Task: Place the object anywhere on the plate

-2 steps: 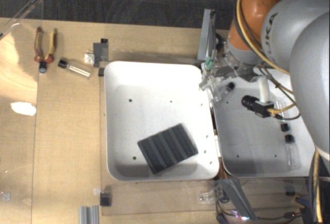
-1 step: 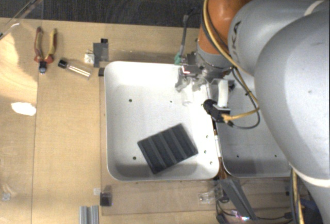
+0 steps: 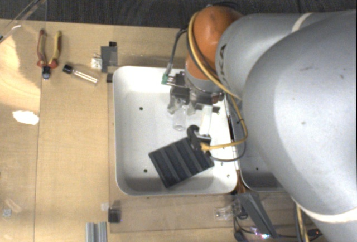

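Observation:
A black ribbed rectangular slab (image 3: 179, 163) lies flat and askew on the floor of the left white bin (image 3: 131, 140), near its front right corner. My gripper (image 3: 191, 115) hangs over the middle right of that bin, just behind the slab and apart from it. Its pale translucent fingers (image 3: 178, 111) point down and stand apart, with bare bin floor showing between them. The grey arm and its orange band (image 3: 209, 26) cover nearly all of the right bin (image 3: 257, 178).
On the wooden bench left of the bin lie red-handled pliers (image 3: 49, 50), a small clear vial (image 3: 82, 73) and a white scrap (image 3: 25, 118). A black bracket (image 3: 110, 56) stands at the bin's back left corner.

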Controlling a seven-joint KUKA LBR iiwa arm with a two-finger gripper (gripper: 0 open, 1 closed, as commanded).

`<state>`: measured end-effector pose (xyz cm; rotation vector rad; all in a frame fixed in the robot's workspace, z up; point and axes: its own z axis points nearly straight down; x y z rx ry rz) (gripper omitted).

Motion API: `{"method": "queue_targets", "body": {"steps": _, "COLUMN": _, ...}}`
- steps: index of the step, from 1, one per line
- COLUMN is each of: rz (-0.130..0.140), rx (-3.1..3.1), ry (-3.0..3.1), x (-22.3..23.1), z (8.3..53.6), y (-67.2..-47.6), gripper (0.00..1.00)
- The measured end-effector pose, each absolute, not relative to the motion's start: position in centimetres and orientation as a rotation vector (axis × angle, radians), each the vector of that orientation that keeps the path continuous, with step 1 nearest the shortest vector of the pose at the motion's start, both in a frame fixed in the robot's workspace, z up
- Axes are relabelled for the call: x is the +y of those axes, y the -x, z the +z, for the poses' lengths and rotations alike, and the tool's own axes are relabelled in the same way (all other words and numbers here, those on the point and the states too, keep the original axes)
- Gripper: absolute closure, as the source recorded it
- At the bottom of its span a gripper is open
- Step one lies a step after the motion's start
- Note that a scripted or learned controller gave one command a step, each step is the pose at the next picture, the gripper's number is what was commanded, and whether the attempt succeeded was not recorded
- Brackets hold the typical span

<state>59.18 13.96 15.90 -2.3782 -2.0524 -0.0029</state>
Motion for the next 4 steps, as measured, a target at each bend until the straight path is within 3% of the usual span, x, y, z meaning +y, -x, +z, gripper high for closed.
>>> {"method": "queue_targets", "body": {"steps": 1, "rz": 0.001, "rx": -2.079, "ry": 2.356, "x": 19.8, "z": 12.7, "y": -64.4, "gripper": 1.00}}
{"method": "queue_targets", "body": {"steps": 2, "rz": -0.003, "rx": -2.528, "ry": 1.868, "x": 22.3, "z": 16.3, "y": -66.8, "gripper": 1.00}}
{"method": "queue_targets", "body": {"steps": 3, "rz": -0.001, "rx": -2.782, "ry": 1.460, "x": 21.9, "z": 11.6, "y": -66.8, "gripper": 1.00}}
{"method": "queue_targets", "body": {"steps": 4, "rz": -0.008, "rx": -2.880, "ry": 1.271, "x": 22.8, "z": 21.6, "y": -67.0, "gripper": 1.00}}
